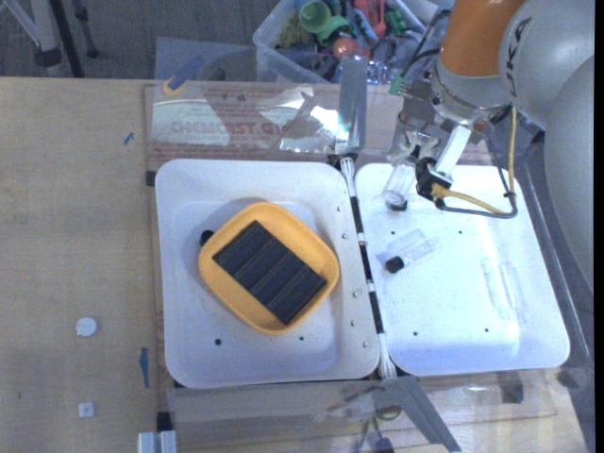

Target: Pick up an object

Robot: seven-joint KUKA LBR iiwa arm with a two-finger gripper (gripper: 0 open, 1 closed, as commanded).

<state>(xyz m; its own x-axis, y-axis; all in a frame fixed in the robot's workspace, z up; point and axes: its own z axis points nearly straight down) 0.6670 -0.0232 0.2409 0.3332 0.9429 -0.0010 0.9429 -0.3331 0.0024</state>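
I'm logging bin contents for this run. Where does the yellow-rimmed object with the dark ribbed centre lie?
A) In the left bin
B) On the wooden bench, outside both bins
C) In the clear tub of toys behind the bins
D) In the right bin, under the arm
A: the yellow object lies inside the left bin, while the end effector hangs over the right bin, near its back edge.

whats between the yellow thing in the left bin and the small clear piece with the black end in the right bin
In the camera view, the two bins' touching rims lie between the yellow object and the clear piece.
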